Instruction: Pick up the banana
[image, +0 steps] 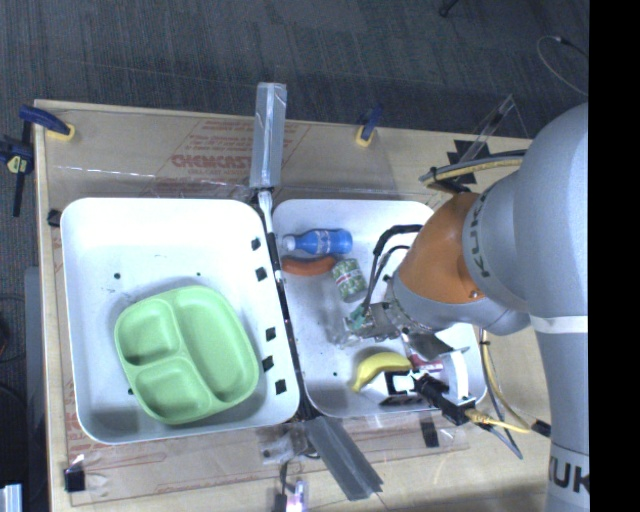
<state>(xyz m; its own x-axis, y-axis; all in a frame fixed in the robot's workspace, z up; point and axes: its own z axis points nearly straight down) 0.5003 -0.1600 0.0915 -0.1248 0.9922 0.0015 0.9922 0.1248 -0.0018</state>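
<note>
The yellow banana (377, 368) lies curved on the floor of the right bin (322, 385), near its front wall. My gripper (396, 336) hangs low over that bin, just above and to the right of the banana, under the orange wrist band. The wrist hides much of the gripper, and I see nothing held in it. The banana's right end runs under the robot's hardware.
In the right bin's back part lie a blue bottle (320, 242), an orange sausage-like thing (307, 265) and a small green-labelled jar (348, 279). A clear crumpled item (359, 320) sits beside the gripper. The left bin (90, 240) holds a green divided plate (185, 352).
</note>
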